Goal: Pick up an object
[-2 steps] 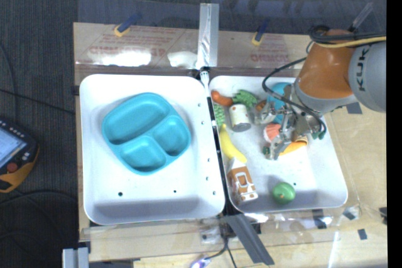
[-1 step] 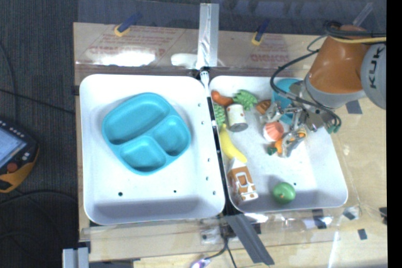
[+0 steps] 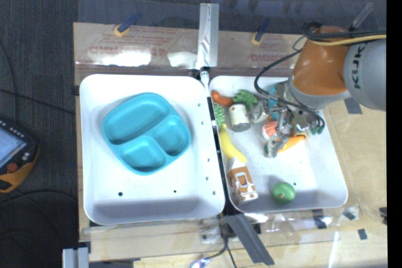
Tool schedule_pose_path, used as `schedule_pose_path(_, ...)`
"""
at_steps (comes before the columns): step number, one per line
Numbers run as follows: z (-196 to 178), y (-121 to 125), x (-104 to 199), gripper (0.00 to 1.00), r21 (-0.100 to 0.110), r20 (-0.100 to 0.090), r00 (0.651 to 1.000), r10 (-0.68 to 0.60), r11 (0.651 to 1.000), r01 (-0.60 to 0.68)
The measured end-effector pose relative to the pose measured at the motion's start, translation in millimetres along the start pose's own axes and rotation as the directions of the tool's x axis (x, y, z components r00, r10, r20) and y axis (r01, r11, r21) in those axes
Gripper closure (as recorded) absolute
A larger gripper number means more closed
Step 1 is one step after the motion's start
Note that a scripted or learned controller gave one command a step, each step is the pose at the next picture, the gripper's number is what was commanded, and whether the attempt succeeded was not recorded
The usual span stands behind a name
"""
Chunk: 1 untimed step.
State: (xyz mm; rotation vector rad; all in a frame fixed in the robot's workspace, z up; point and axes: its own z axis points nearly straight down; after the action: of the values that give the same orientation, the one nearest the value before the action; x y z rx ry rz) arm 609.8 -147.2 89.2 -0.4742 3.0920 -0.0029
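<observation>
Left bin (image 3: 94, 198) holds blue tray (image 3: 146, 132); right bin (image 3: 326, 179), perhaps toy food.

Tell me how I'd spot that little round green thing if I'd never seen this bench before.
Look at the right-hand white bin, the one the grey and orange arm hangs over. Follow its near edge to the green ball-like fruit, just right of a small orange and white box. Unlike the leafy green toy at the far end, it is smooth, round and lies apart from the clutter.
</observation>
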Motion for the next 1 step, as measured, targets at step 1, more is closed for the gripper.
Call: schedule_pose_path(1,0.8,-83.0,-16.9,0.00,-0.006,-0.007,0.993,-0.114,0.993,0.114)
